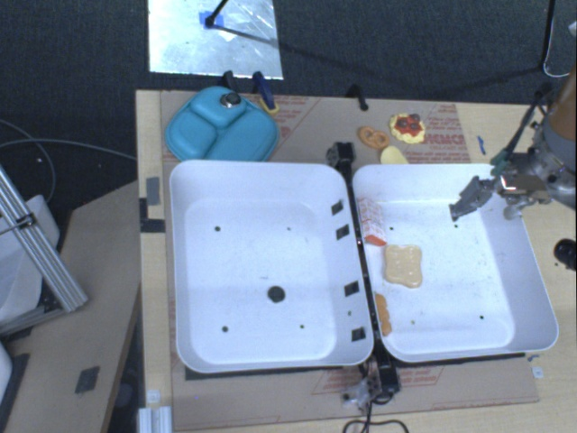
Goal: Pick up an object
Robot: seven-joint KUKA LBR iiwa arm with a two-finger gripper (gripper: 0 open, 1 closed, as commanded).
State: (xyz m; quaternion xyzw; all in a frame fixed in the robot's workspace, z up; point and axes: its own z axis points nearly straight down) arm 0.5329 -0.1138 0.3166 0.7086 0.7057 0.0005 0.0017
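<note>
A beige toast-shaped piece point(403, 265) lies flat in the right bin point(527, 318), left of its middle. A small red scrap point(375, 240) sits just above it near the bin's left wall. An orange piece point(382, 314) rests by the divider between the bins. In the left bin point(194, 242) lies a small dark disc point(276, 294). My gripper point(491, 204) hangs over the right bin's upper right part, up and to the right of the toast piece. It is open, with nothing between its fingers.
Behind the bins on the bench lie a blue sectioned dish point(221, 126), a toy pizza point(407, 126), an orange cookie shape point(372, 137) and a yellow piece point(393, 156). A shiny metal sheet point(215, 25) lies on the floor beyond. A dark clamp point(341, 154) sits at the divider's top.
</note>
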